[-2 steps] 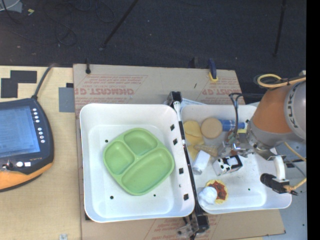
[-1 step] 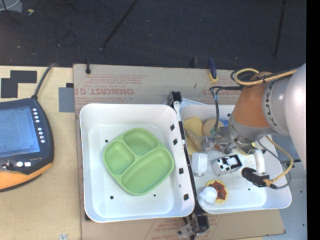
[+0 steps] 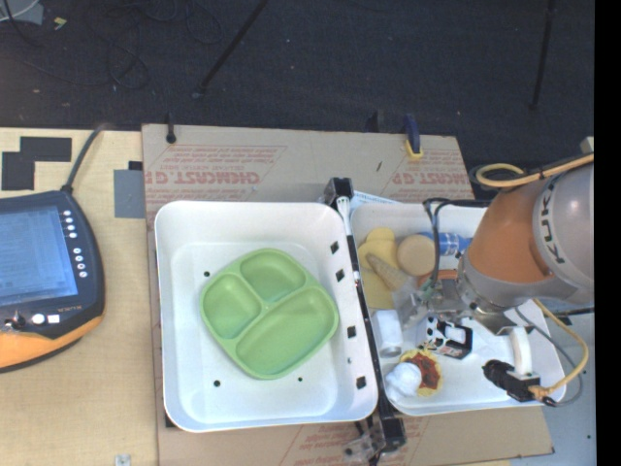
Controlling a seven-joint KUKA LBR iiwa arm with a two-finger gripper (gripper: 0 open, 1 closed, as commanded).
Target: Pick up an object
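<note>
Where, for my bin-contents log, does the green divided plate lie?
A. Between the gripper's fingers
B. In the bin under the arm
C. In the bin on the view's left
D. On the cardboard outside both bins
C: the green divided plate lies flat on the floor of the left bin, while the arm reaches over the other bin.

Teach pendant (image 3: pixel 39 270), screen lit, far left; printed cardboard sheet (image 3: pixel 252 168) beside it; blue clamp (image 3: pixel 413 140) on cardboard's far edge.
</note>
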